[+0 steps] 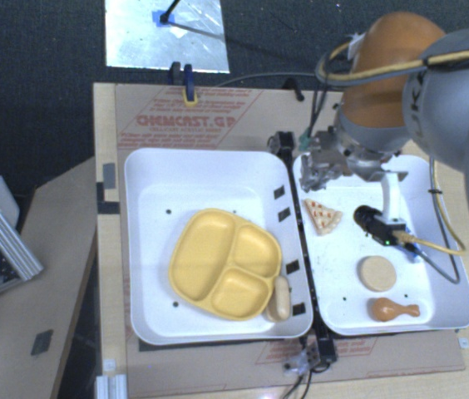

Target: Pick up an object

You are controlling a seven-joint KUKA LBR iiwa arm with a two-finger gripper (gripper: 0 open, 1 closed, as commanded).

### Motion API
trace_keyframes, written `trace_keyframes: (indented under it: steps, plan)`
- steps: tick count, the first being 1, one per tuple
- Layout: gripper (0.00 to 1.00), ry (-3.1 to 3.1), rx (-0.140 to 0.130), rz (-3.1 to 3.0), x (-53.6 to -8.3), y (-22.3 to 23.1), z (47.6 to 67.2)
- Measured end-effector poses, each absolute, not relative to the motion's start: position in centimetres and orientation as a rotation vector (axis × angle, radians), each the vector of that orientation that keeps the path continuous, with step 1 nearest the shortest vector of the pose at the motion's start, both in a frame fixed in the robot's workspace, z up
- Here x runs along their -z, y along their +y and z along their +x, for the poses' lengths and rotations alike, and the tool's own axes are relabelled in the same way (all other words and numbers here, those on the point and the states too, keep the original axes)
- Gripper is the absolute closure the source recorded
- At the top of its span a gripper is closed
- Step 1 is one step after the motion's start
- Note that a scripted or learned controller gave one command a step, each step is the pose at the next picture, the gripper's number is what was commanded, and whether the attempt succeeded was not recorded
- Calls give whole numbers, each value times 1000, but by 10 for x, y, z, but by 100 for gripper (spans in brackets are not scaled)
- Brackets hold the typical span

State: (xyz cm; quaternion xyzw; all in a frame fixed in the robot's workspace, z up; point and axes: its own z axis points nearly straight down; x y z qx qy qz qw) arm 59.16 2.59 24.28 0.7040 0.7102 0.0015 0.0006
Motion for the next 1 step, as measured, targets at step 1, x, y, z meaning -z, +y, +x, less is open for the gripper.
trace_keyframes:
  steps: [1]
  plan:
    - [100,2232,-6,2210,-239,83,612]
